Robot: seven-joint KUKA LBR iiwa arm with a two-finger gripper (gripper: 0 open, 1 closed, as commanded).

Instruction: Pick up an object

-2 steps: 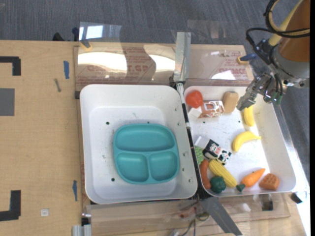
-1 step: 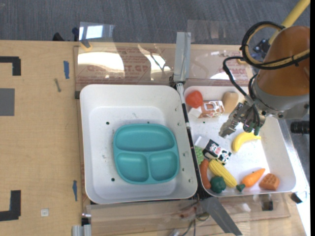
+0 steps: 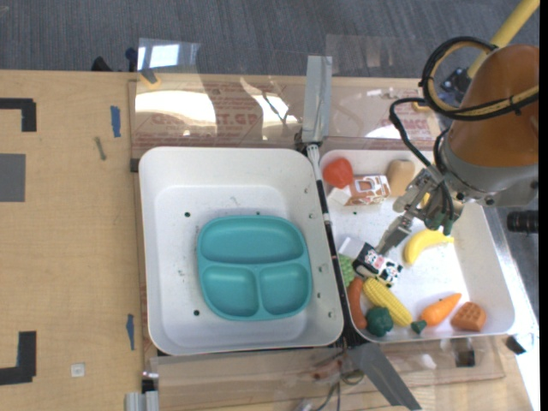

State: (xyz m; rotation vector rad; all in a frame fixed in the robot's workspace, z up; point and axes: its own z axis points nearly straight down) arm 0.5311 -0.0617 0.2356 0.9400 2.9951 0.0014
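Observation:
My gripper [image 3: 419, 226] hangs over the middle of the right bin [image 3: 497, 255], open, with nothing between its fingers. One finger [image 3: 394, 232] points down-left toward a black-and-white toy [image 3: 378, 266]. A yellow banana [image 3: 426, 245] lies just below the gripper. Near the bin's front edge lie a corn cob [image 3: 385, 298], a carrot [image 3: 439, 308], a brown waffle [image 3: 469, 317] and a green broccoli [image 3: 378, 319]. At the back are a red tomato [image 3: 338, 172], a small printed carton [image 3: 368, 190] and a beige piece [image 3: 400, 175].
The left bin [image 3: 163, 229] holds a teal divided plate [image 3: 253, 265]. A ridge [image 3: 324, 221] separates the two bins. The arm's orange band and black cables [image 3: 488, 101] rise over the right bin's back right corner.

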